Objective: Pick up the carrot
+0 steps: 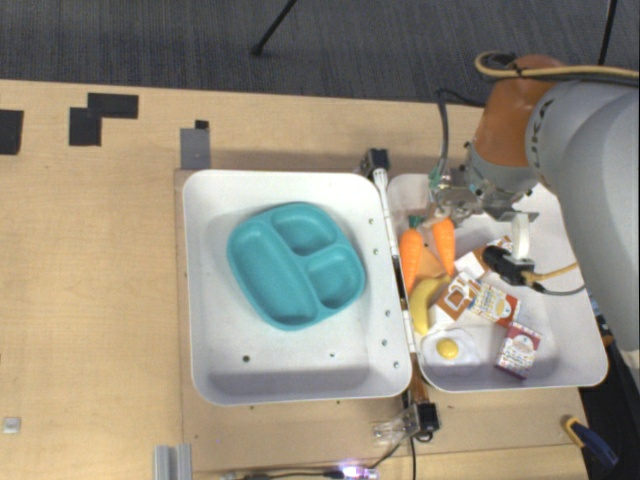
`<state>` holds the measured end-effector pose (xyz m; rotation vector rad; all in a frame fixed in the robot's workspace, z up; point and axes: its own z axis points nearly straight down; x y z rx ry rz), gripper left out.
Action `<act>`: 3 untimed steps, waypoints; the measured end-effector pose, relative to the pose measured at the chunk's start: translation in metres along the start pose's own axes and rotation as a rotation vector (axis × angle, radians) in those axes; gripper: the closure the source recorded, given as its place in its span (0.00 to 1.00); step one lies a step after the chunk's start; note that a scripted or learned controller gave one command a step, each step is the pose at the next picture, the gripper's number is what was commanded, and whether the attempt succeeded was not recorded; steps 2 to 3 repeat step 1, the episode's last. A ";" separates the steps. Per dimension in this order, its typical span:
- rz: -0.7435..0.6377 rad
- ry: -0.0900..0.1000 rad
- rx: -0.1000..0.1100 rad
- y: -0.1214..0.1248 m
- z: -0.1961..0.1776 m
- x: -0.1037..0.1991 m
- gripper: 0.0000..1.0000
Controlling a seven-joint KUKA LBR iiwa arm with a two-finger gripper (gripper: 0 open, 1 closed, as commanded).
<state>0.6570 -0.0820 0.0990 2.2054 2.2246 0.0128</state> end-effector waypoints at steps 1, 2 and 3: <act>0.018 0.001 -0.005 -0.074 -0.135 0.043 1.00; 0.018 0.001 -0.005 -0.074 -0.135 0.043 1.00; 0.018 0.001 -0.005 -0.074 -0.135 0.043 1.00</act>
